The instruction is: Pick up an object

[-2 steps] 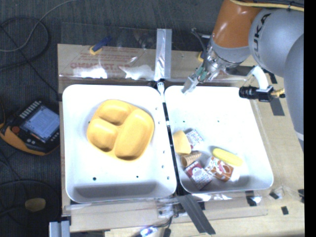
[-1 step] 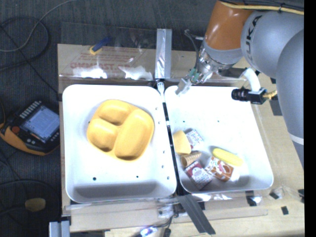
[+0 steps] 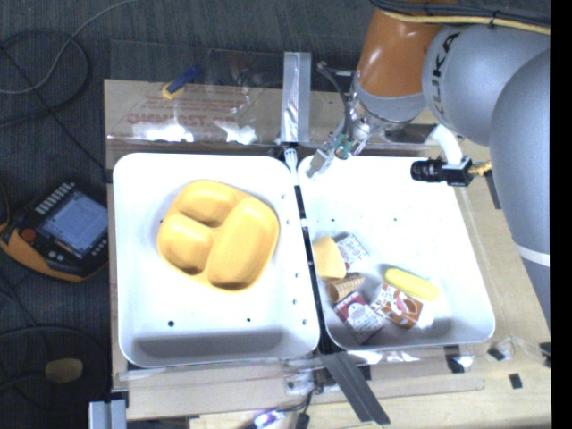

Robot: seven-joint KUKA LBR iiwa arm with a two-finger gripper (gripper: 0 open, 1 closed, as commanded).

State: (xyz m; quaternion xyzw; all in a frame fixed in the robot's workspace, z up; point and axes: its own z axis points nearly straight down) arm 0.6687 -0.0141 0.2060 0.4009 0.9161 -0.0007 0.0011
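Right now my gripper (image 3: 332,155) hovers at the right bin's (image 3: 447,231) far-left corner, its state unclear; the packets (image 3: 371,298) lie nearer me.

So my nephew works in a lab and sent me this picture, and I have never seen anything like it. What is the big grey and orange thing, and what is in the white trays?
The picture is taken by one fixed camera above a bench, looking down at a slant. The grey and orange thing is a robot arm reaching in from the right. Its small gripper sits at the far edge of the trays, near the divider between them; I cannot tell if anything is in it. The left bin holds a large yellow bread-like lump. The right bin holds a cluster of small things: a yellow wedge, a yellow oblong piece, and some red and white packets. Beside the bench lies a handheld control pad.
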